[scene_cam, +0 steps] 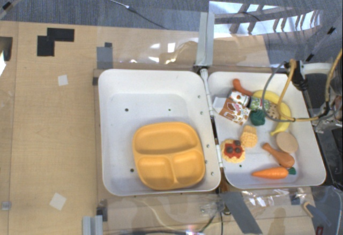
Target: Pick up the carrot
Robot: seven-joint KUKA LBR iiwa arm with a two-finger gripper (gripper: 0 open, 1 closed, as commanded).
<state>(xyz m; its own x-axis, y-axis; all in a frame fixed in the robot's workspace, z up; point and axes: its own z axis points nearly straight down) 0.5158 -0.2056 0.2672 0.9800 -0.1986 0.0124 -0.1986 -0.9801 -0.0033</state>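
- My jaws: I cannot tell their state from here, nor whether they have hold of anything; only cabling and dark hardware (328,101) sit at the right edge of the right bin (320,172).
- The carrot (272,173) lies flat near that bin's front wall, orange body pointing left, green tip to the right, untouched.
- Just behind it sits a drumstick (279,155), close to or touching a pale round piece (286,142); the space around the carrot's left half is bare bin floor.
- Further back: a corn cob (248,135), a pizza slice (233,150), a small carton (234,108), a banana (278,112) and a green item (258,117), all clustered, well apart from the carrot.
- The left bin (115,121) holds a yellow divided tray (169,154); both bins rest side by side on the desk (48,137).
- Step in hand, as I judge it: the approach has not yet begun; the pick is wholly ahead.
- Next move calls for: coming in over the front of the right bin, turning my jaws across the carrot's short axis, descending on its middle or left part, away from the drumstick and the front wall.
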